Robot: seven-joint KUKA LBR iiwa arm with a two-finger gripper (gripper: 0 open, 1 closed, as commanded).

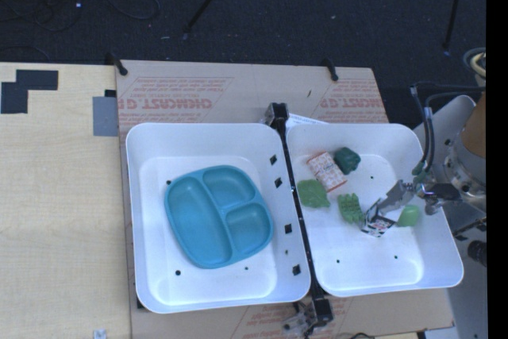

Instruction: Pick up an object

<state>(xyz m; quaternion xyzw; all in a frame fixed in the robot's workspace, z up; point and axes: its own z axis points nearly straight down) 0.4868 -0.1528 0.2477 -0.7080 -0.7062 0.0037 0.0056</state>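
Observation:
My gripper point(379, 217) reaches in from the right and hangs low over the middle of the right bin point(397, 274). Just left of it lies a green ridged piece point(349, 208). A light green piece point(409, 216) sits right behind it. A small white and red bit point(378, 229) shows at the gripper's tip; whether it is held is unclear. Farther left and back lie a green lump point(313, 194), a red and white packet point(326, 170) and a dark green object point(346, 159).
The left bin point(151, 163) holds a blue divided plate point(218, 214). A black divider rail point(290, 202) runs between the bins. Both bins rest on cardboard point(198, 95) over a pale wooden bench point(55, 210). The right bin's front half is bare white floor.

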